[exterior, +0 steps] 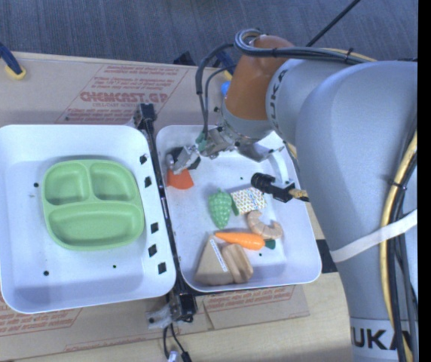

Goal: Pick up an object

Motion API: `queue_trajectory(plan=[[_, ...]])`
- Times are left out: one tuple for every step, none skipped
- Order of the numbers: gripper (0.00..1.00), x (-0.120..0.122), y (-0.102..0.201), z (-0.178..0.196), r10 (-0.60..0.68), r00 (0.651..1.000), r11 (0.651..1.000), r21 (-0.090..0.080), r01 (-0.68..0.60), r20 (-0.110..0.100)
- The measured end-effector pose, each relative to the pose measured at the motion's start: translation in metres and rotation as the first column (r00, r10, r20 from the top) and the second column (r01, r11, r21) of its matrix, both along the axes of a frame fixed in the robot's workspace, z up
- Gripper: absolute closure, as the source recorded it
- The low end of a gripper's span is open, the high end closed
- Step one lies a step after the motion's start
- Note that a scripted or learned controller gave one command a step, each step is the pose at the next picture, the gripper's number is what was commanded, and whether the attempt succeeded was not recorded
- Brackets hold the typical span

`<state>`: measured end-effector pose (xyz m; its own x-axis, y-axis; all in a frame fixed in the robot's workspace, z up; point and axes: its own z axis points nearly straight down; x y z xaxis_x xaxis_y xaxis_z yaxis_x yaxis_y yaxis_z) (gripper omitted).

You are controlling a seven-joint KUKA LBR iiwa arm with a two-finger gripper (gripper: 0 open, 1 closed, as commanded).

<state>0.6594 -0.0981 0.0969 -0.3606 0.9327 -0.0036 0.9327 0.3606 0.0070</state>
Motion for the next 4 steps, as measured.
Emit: queue_trajectory(plan=[[0.0, 0.0, 0.0, 0.0, 0.0, 1.0, 1.0, 0.0, 0.0, 0.0], [0.0, 0.0, 0.0, 0.0, 0.0, 1.0, 1.0, 0.0, 0.0, 0.0], [0.0, 0.0, 0.0, 0.0, 0.0, 1.0, 1.0, 0.0, 0.0, 0.0], [0.0, 0.0, 0.0, 0.0, 0.0, 1.0, 1.0, 0.0, 0.0, 0.0]])
